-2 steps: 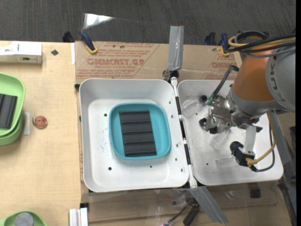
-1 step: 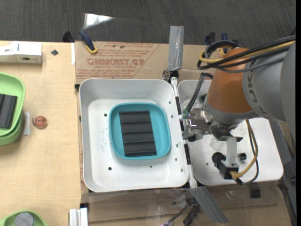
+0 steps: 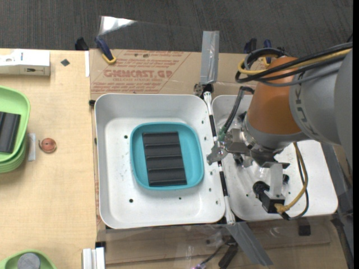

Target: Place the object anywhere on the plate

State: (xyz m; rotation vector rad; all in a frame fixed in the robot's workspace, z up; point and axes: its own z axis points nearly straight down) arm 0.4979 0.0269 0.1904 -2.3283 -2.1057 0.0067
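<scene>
Green dish (image 3: 12, 130), far left, on the bench. Left bin (image 3: 112, 206): teal plate (image 3: 137, 161) at centre, carrying a dark ribbed block (image 3: 164, 158), long axis running near-to-far. Right bin (image 3: 320, 200): arm (image 3: 280, 108) overhead, covering much of it; gripper (image 3: 268, 170) state cannot be told.

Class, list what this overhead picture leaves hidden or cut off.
- The hand, and whatever is in the right bin under it: hidden by the arm's orange band and wrist.
- The green tray: cut by the left edge.
- The lettering on the cardboard: too small and faint to read fully.
</scene>
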